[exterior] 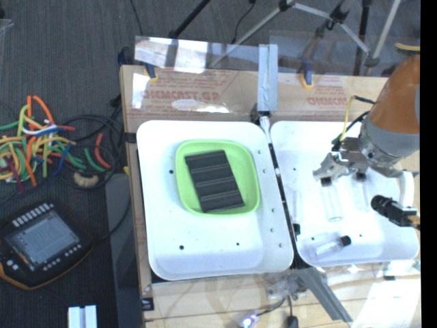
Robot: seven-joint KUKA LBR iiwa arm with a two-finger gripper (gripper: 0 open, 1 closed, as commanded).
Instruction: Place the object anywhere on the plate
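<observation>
Here we see two white bins side by side on the bench. In the left bin (160, 244) sits a green plate (184, 183), and on the plate lies a dark grey ribbed block (215, 180), slightly turned, resting flat and well within the rim. The right bin (300, 152) holds two clear vials: one lies near its front edge with a dark cap (329, 244), and another stands or lies near the middle (333, 203), just below the arm's tool; we cannot tell which way it sits. The arm (399, 108) reaches in from the right, its orange band above the grey wrist. The gripper (343, 173) hangs over the right bin, well apart from the plate, and we see nothing between its fingers; we cannot tell whether the claw is released or clenched. To the left of the bench lie a bundle of coloured cables (34, 142) and a control pendant (41, 241) on the dark floor.
</observation>
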